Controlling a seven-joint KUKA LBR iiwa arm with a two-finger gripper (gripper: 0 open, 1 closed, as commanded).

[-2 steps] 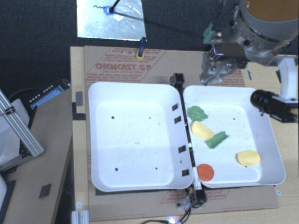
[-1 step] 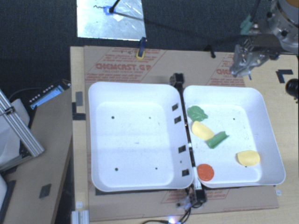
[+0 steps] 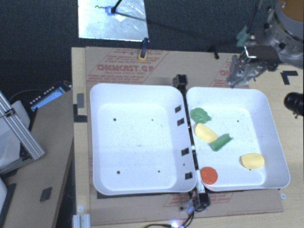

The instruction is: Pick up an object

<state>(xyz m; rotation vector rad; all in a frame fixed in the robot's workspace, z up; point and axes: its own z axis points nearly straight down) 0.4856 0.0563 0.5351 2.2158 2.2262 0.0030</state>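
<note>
The pincer hangs over the far rim of the right bin, at the end of the grey arm that enters from the upper right; whether its tips are spread or closed cannot be told, and nothing can be made out between them. Nearest below it and to the left lies a green leaf-shaped piece, with a pale yellow oval just beyond that and a green strip touching the oval's side. Farther toward the near rim sit a yellow lump and an orange-red disc. The left bin lies well off to the pincer's left on the worktop.
</note>
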